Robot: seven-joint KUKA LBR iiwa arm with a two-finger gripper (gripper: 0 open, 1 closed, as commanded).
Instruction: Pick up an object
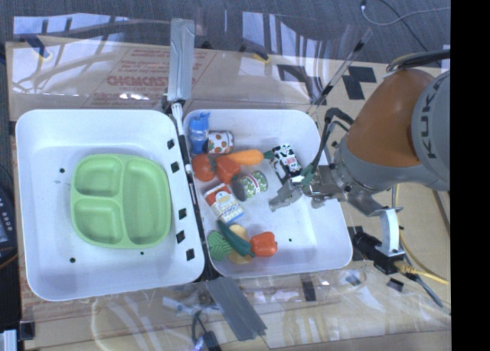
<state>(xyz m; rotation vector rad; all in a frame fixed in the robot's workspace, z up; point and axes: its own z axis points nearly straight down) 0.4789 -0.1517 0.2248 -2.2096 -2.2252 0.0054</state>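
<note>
left bin (38,188) — green tray (121,200) | right bin (325,227) — toy food, pincer (289,191)

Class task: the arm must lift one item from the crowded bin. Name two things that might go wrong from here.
1. The toys lie tightly packed in the right bin; closing on the can might also catch the carrot.
2. The end effector hangs near the cow figure and might knock it aside.
</note>
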